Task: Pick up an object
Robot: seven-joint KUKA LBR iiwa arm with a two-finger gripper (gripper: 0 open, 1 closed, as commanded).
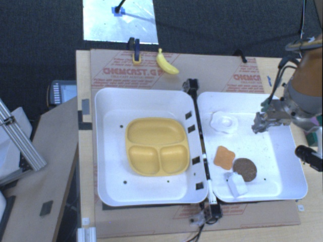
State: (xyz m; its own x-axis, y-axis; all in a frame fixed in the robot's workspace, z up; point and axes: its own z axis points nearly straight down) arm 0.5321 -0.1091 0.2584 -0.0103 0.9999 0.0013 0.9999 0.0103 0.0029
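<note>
White block point(235, 184), brown disc point(245, 168) and orange piece point(224, 157) sit low in right bin point(290, 185). Gripper point(260, 124) hovers above; can't tell fingers' state. Approach step; next I'd descend onto one.

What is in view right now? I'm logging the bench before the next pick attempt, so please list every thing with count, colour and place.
left bin: 1, white, left half of the bench
divided tray: 1, yellow, three compartments, in the left bin
right bin: 1, white, right half of the bench
clear cup: 1, whitish, upper left of the right bin
orange piece: 1, orange, flat, lower middle of the right bin
brown disc: 1, brown, just right of the orange piece
white block: 1, white, touching the brown disc's lower edge
banana: 1, yellow, on the board behind the bins
gripper: 1, grey, over the right bin's upper right
</note>
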